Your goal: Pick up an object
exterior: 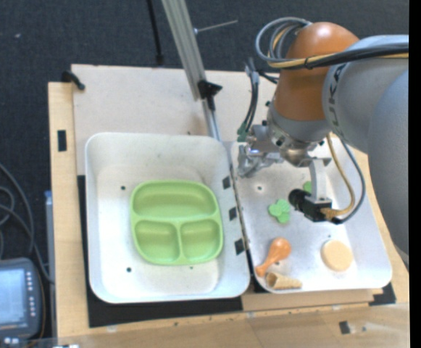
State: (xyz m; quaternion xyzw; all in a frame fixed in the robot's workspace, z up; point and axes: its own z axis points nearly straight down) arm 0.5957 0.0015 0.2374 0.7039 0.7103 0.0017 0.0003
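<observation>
The right bin holds a small green piece, an orange drumstick-shaped toy, a pale cone-like piece at the front rim, and a round tan disc. My gripper hangs over the back left corner of this bin, close to the divide between the bins. It sits above and left of the green piece, with nothing seen in it. The orange wrist band and grey arm cover the bin's back right part.
The left bin carries a green three-compartment plate. A slanted metal pole rises behind the bins. A black cable connector dangles over the right bin beside the green piece.
</observation>
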